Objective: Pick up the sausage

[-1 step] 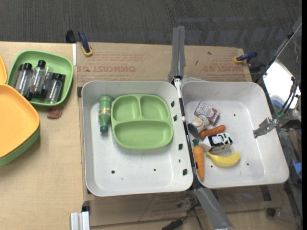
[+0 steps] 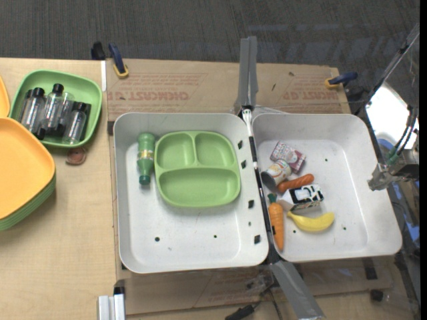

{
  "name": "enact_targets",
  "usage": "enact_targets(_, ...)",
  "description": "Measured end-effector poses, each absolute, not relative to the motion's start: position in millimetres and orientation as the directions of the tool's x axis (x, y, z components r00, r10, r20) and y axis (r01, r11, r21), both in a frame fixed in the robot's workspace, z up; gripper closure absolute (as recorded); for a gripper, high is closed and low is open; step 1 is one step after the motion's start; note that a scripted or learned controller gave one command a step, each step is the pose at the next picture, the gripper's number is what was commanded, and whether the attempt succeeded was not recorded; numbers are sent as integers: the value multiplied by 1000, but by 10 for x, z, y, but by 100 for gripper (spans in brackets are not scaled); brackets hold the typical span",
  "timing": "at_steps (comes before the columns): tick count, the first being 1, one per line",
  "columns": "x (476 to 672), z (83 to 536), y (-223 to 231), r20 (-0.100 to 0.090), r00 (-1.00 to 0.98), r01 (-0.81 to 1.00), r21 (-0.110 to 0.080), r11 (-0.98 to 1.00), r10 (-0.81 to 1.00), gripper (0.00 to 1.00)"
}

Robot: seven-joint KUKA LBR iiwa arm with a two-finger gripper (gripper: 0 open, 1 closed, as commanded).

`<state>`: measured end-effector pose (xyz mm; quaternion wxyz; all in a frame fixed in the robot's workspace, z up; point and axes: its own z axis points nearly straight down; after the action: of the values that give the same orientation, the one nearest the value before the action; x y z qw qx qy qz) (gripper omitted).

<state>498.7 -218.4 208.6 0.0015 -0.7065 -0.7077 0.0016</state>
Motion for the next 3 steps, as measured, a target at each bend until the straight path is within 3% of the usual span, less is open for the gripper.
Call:
enact_targets(1,5633,913,-2219,-1,160,987,-1,-160,987,100)
enact_targets(2,5162,911,-2178,1,-45,999,-3,45,999,100)
enact_targets(3,5794,1264,-2106,-2,160,987,0,-160,987,100)
